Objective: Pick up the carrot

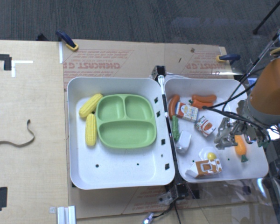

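The carrot [241, 147] is seen lying near the right bin's [259, 171] right wall, just beside the claw [226, 136]; its spread cannot be told, so the approach is judged unfinished

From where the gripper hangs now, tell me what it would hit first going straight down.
Probably the carrot: the gripper hangs over the right bin with the carrot right beside its fingers. Height is unclear from this slant, so it might land on bare bin floor instead.

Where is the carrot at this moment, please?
The carrot lies in the right bin, near its right wall, directly beside the tool and to the right of the small orange carton.
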Controlling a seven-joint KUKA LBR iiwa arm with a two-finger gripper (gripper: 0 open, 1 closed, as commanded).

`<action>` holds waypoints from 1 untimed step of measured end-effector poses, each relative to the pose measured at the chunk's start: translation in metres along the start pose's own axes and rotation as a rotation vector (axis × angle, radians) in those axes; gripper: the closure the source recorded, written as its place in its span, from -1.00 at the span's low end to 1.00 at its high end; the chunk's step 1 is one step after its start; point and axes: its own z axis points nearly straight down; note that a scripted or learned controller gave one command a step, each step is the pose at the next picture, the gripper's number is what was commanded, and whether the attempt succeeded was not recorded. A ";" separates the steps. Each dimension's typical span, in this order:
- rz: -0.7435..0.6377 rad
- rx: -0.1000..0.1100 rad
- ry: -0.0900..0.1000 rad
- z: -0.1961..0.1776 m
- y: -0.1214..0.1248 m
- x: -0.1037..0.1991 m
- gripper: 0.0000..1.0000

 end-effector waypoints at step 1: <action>-0.602 -0.002 0.001 0.045 -0.004 0.025 1.00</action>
